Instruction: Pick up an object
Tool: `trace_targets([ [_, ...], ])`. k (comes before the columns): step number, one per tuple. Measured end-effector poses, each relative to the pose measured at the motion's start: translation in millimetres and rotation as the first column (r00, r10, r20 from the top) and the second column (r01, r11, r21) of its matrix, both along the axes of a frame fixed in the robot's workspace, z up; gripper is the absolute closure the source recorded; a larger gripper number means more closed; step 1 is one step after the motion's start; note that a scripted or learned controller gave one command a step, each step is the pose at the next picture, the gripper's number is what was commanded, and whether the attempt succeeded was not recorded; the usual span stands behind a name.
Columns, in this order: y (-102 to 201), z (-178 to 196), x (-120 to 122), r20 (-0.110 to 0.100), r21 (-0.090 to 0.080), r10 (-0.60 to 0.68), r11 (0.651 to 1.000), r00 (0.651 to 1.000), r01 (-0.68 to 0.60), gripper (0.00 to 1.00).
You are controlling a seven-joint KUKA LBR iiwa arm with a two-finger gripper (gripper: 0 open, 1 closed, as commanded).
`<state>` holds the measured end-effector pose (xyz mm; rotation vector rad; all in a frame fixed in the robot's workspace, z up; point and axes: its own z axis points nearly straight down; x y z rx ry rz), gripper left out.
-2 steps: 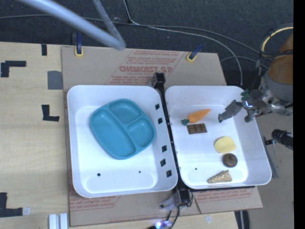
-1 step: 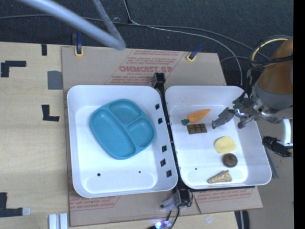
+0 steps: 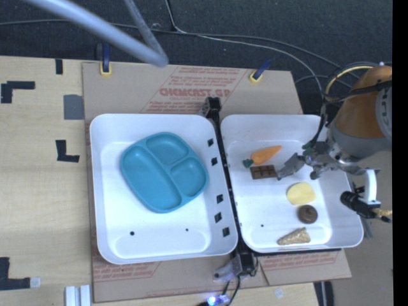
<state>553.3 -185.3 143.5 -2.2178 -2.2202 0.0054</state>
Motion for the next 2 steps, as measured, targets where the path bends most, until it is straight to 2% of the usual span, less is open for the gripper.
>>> trace_targets([
  [1, 1, -54, -1, 0.0, 0.0, 0.001, 1.0, 1.0, -0.001, 0.0],
  [2, 1, -41, 0, 0.002, 0.0, 0.001, 1.0, 1.0, -0.001, 1.0],
])
